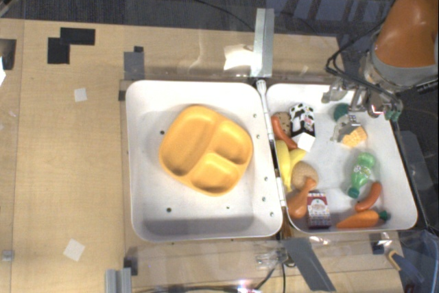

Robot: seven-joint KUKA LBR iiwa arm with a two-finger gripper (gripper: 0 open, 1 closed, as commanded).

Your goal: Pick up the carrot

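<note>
The carrot (359,219) is orange with a green tip and lies flat along the front wall of the right bin (401,147), near its front right corner. My gripper (351,119) hangs over the back part of the same bin, just above a yellow cheese wedge (354,138). It is well behind the carrot, with a green bottle (361,173) and an orange sausage (369,195) lying between them. Nothing shows in its grasp.
The right bin also holds a banana (285,162), a hot dog (282,130), a black-and-white cow toy (301,119), a potato (304,173), a red can (317,208) and a brown-orange piece (299,200). A yellow divided plate (205,148) lies in the left bin (147,216).
</note>
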